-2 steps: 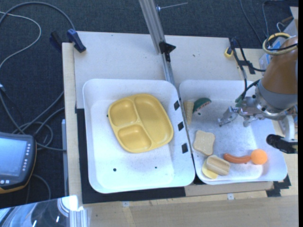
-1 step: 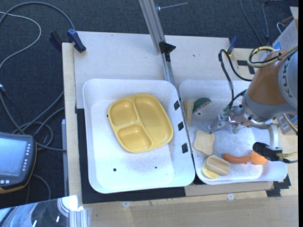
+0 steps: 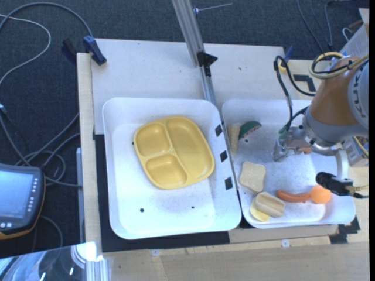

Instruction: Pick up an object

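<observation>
Bearing no readable writing: yellow tray (image 3: 173, 152)

Yellow divided plate (image 3: 173, 152), orange carrot (image 3: 304, 195), both bins (image 3: 126, 215) white.

Robotics laboratory test bench.
Clamped bench (image 3: 146, 69), loose cables (image 3: 35, 34) at ten o'clock, control pendant (image 3: 17, 201) at eight o'clock, dark carpet (image 3: 47, 4).
</observation>
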Motion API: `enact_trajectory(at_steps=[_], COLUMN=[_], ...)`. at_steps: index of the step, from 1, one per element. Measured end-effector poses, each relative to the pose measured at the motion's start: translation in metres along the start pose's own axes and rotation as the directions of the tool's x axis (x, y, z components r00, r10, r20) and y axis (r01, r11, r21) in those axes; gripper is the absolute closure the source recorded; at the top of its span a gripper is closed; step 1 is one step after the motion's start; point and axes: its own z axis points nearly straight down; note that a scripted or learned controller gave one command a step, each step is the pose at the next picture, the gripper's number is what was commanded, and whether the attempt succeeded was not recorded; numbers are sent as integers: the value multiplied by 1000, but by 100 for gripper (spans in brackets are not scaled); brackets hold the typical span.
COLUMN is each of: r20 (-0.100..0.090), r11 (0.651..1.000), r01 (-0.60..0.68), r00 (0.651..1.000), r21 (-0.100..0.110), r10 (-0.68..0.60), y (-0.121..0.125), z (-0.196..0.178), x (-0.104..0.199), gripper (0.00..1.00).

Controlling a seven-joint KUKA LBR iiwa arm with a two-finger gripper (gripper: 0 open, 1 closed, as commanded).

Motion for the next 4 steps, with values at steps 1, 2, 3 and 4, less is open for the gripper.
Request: enact_trajectory(at_steps=[1,2,3,4], r20=[3,3,4,1], r11=[1000,1000,1000,1000], r01=[1,2,2,6], r00=[1000,1000,1000,1000], r21=[-5,-8,-8,-2], r10=[-1,-2,-2,-6], y=[-2,-7,-6,9], z=[-44,-103,-157,-151], x=[-1,5,5,56], gripper=[100,100,100,100])
